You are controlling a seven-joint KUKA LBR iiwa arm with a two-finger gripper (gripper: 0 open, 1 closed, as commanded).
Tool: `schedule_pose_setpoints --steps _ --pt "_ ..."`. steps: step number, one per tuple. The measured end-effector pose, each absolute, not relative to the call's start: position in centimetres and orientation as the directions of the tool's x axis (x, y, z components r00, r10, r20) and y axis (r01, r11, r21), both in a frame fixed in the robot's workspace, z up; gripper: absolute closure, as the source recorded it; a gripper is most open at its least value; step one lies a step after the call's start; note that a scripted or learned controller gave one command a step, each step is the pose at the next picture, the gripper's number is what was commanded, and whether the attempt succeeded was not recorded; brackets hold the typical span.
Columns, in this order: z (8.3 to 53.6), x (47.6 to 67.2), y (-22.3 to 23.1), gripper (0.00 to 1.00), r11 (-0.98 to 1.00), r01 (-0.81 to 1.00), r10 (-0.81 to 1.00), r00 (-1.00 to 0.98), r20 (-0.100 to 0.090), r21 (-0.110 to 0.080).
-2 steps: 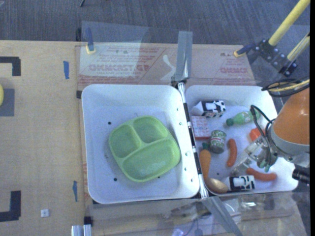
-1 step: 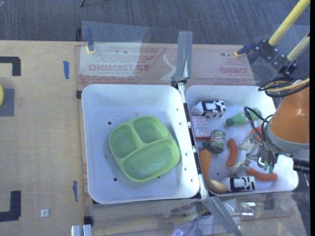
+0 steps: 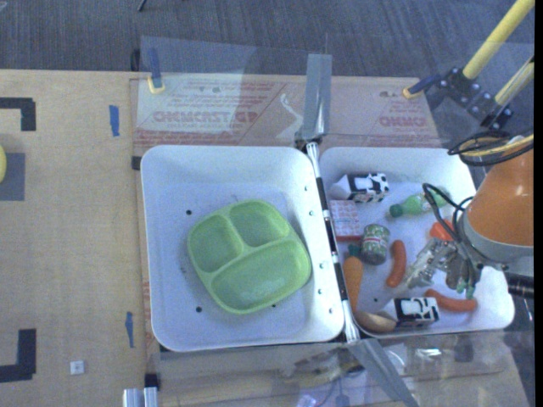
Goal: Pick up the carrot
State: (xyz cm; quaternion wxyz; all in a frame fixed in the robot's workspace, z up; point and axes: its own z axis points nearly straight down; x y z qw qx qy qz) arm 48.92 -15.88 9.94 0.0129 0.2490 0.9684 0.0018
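Carrot point(image 3: 353, 275) lies ungrasped in the right bin point(image 3: 496, 312) — gripper point(image 3: 431, 263) hovers nearby, fingers' state unclear; pickup remains.

fixed overhead camera, slanted down, both bins point(image 3: 161, 227)

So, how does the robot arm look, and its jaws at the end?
The arm is grey with a broad orange band above the wrist. Black cables loop beside it. The gripper at its end is a small metallic silver piece with thin, shiny jaws, seen over the right bin.
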Motion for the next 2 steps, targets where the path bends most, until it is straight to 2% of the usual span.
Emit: schedule_pose_setpoints --steps 1,2 --pt "8.8 50.6 -13.8 1.00 0.917 0.398 0.398 -0.917 -0.011 0.000" --pt "19.5 50.6 -12.6 1.00 0.747 0.665 0.665 -0.747 -0.004 0.002"
